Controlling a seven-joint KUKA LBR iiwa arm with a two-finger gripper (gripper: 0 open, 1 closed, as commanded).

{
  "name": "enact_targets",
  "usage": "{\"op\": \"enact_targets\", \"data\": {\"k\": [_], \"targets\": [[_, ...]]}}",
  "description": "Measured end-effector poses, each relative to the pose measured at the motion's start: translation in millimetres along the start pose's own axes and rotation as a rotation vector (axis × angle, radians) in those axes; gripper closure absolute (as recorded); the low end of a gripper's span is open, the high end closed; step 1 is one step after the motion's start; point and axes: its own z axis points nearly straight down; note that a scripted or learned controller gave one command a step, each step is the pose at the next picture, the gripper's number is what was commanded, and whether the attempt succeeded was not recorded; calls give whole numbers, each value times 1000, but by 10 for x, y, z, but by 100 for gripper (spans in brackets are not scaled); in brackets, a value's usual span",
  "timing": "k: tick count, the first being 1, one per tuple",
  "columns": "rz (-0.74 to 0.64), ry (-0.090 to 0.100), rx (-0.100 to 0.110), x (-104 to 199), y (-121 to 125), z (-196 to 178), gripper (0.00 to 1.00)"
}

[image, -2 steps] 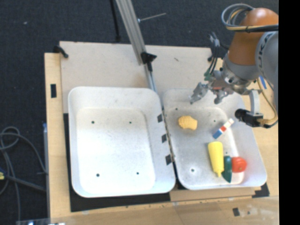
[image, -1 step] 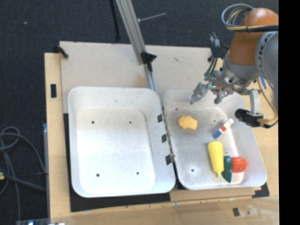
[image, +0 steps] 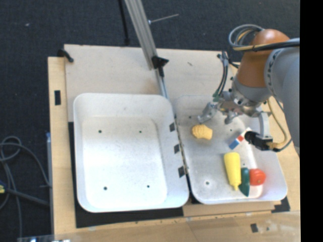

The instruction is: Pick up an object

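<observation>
Here, end effector (image: 218, 113) over right bin (image: 212, 185) — 2 fingers spread, gripping nothing, near yellow lump (image: 202, 132).

Count by kind | white bins: two, left bin (image: 123, 153); right bin (image: 212, 180) | yellow lumpy object (image: 202, 132): one | yellow cylinder (image: 232, 169): one | green piece (image: 245, 181): one | red-orange piece (image: 257, 176): one | small blue-red-white item (image: 236, 141): one

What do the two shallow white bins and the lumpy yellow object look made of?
Two shallow white bins: likely moulded plastic, matte, going by the rounded corners and the dark speckling on the floors. Lumpy yellow object: possibly foam or soft plastic, dull finish with no glare; too small to be sure.
</observation>
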Motion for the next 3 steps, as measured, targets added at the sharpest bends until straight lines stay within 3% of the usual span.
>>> {"op": "enact_targets", "data": {"k": [1, 2, 3], "targets": [[2, 0, 0, -14, -9, 526, 0], [6, 1, -9, -24, 14, 374, 100], [-4, 1, -11, -24, 93, -92, 100]]}}
